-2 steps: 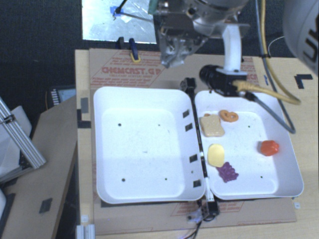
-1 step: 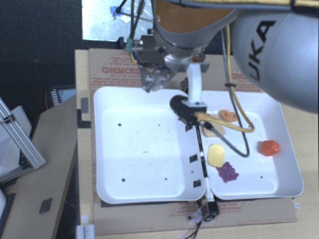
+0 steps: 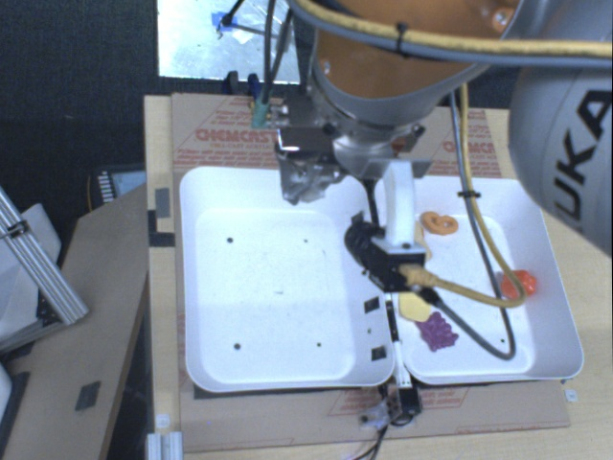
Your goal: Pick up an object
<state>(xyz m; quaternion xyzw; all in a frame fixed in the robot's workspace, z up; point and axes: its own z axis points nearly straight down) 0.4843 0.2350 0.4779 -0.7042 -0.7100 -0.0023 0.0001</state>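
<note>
Arm (image 3: 421, 27) overhead (purple toy (image 3: 438, 331), right bin (image 3: 541, 338)).

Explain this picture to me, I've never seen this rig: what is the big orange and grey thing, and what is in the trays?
One camera fixed overhead looks down at a slant. The big grey and orange shape is a robot arm reaching in from the right; its gripper hangs over the far part of the left bin. The right bin holds a purple grape bunch, a yellow piece, an orange pretzel shape and a red-orange ball. I see nothing held by the gripper.
</note>
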